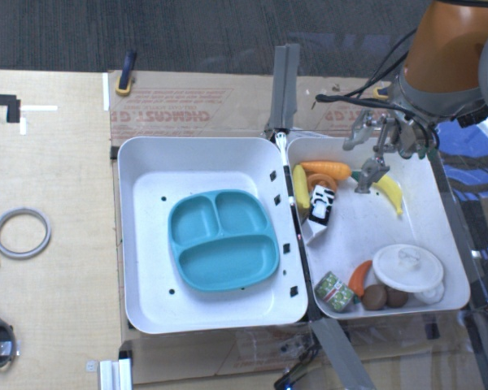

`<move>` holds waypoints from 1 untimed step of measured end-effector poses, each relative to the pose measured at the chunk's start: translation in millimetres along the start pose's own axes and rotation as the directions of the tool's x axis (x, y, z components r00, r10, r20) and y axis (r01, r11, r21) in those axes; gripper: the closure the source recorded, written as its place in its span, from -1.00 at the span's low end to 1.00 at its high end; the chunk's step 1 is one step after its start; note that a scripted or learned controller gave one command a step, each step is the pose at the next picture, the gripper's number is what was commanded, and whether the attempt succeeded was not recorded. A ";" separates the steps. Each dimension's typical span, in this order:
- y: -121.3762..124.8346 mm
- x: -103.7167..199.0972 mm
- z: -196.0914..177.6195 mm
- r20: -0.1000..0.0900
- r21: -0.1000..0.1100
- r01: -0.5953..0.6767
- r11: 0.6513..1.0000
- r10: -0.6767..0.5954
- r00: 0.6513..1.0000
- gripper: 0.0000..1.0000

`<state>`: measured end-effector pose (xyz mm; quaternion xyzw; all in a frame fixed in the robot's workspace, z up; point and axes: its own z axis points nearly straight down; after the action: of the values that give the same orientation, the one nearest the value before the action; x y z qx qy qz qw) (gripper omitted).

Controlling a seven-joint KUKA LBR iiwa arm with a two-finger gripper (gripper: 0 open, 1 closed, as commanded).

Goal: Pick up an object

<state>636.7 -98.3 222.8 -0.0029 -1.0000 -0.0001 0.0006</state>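
Pincer [372,171] beside banana [389,191] (apparently not holding)

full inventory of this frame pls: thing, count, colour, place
bins: 2, white, side by side on the bench
divided plate: 1, blue, in the left bin
bananas: 2, yellow, right bin, one at its left wall, one by the gripper
carrot: 1, orange, back of the right bin
lidded bowl: 1, white, front of the right bin
small box: 1, green, front of the right bin
tape roll: 1, grey, bench at the left
gripper: 1, metal, over the back of the right bin
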 end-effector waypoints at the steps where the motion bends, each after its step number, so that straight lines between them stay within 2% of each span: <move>1: -53.6 -1.8 67.8 -0.001 0.000 -0.087 0.996 0.087 0.996 -1.00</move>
<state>638.1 -151.9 155.1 -0.0466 -0.9989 -0.0003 0.0010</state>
